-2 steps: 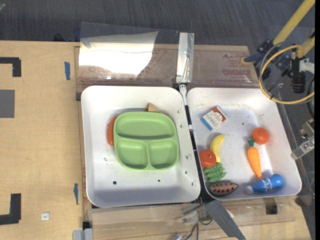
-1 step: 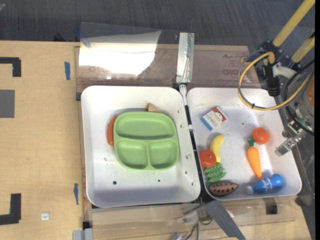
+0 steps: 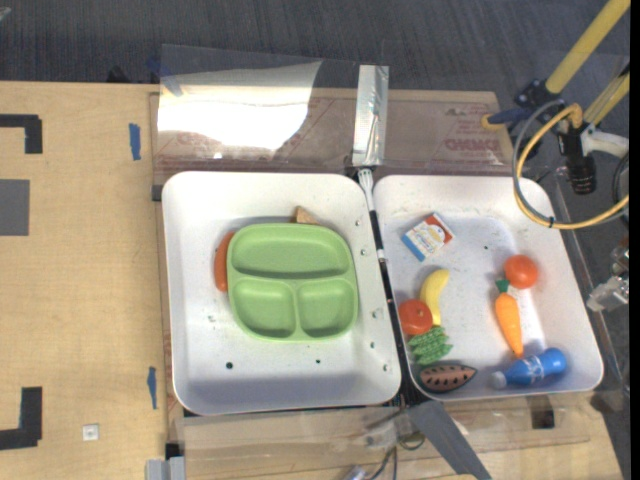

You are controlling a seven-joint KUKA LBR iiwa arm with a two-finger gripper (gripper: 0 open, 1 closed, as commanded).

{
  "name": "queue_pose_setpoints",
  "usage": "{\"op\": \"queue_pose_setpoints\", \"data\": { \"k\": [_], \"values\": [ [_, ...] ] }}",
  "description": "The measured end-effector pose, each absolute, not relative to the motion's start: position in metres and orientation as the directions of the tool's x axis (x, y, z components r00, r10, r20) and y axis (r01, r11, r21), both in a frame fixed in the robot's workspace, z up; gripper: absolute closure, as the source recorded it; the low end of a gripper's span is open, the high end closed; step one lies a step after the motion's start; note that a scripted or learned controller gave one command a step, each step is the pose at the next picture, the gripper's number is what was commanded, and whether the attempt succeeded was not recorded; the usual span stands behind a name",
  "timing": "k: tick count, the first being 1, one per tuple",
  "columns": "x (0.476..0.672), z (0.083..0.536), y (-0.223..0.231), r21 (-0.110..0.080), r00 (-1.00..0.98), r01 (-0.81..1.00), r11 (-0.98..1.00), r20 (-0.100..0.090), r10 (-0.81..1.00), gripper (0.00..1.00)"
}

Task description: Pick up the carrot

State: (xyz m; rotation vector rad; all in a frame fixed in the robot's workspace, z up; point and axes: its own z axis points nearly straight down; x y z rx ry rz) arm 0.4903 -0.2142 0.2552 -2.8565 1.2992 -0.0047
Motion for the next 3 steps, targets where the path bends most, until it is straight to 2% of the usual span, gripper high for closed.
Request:
{"op": "queue_pose_setpoints", "data": {
  "k": [1,2,3],
  "values": [
    [0.499,0.242,-0.216,-0.004,0.868,-0.496,-0.868,0.000,-0.496,1.00],
    [0.548,0.272,-0.221,-0.005,0.980,-0.197,-0.980,0.003,-0.197,1.00],
    [0.487,0.228,-0.222,-0.005,0.978,-0.210,-0.978,-0.003,-0.210,1.00]
  ]
}}
